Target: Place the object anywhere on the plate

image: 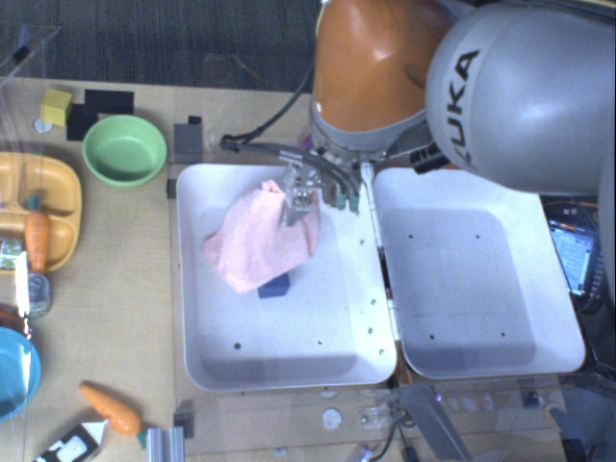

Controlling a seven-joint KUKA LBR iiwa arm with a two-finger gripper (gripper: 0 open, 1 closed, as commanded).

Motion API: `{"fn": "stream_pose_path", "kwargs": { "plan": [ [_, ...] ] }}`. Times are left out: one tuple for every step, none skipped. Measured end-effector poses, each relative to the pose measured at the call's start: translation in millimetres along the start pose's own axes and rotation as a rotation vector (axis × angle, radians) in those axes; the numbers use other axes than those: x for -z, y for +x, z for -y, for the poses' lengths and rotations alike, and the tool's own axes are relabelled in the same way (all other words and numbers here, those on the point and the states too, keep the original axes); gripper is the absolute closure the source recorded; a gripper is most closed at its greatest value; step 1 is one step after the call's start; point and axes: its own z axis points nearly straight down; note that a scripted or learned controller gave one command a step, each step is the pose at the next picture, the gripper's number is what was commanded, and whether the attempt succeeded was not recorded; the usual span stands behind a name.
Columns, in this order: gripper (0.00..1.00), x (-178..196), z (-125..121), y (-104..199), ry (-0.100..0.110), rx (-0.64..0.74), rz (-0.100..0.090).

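- Two carrots lie on the table: one (pixel 114 408) at the front, one (pixel 37 241) in the yellow tray (pixel 60 192).
- One pink cloth (pixel 258 243) covers a blue object (pixel 274 287) in the left bin (pixel 289 354).
- Pincer (pixel 300 205) pinches the cloth's top edge.

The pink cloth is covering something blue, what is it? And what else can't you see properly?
- Blue thing: only a corner pokes out from under the pink cloth in the left bin, so I can't tell what it is.
- End effector: small and blurry over the cloth's top edge; whether it grips the cloth is unclear.
- Blue plate: cut off by the left edge.
- Items near the yellow tray: too small to name.
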Motion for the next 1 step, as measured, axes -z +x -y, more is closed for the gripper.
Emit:
{"fn": "stream_pose_path", "kwargs": {
  "plan": [
    [1.0, -58.0, -60.7, -14.5, 0.001, -0.238, -0.004]
  ]
}}
